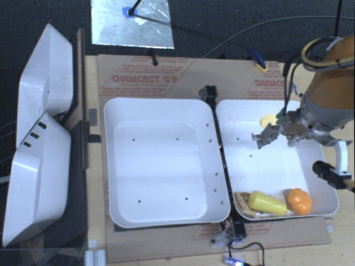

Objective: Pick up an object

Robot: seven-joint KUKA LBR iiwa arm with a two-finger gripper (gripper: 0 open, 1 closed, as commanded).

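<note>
The arm is reaching in over the right bin, and its pincer is hovering above that bin's far half, nothing visibly between its fingers. Whether those fingers are spread or closed cannot be told from this angle.

The likely targets are lying along the right bin's near wall: a yellow bottle-shaped object on its side, an orange round object just beside it toward the bin's outer corner, and some paler item partly hidden beneath them. A pale yellow piece is sitting near the right bin's far wall, just behind the pincer.

From here, several things could be going wrong. The near objects are crowding against the wall, so a descending finger could be striking the rim or wedging between the bottle and the orange ball, pushing them apart rather than closing on one. Both look rounded and smooth, so either could be squirting out as the fingers close. The pale yellow piece looks flat and may be hard to get under.

The left bin is touching the right bin along a dark centre clamp. Both are resting on a desk covered with printed brown board. Beyond the right bin's far side, a shiny metal sheet is lying on dark carpet, and white moulded covers are standing past the left bin.
</note>
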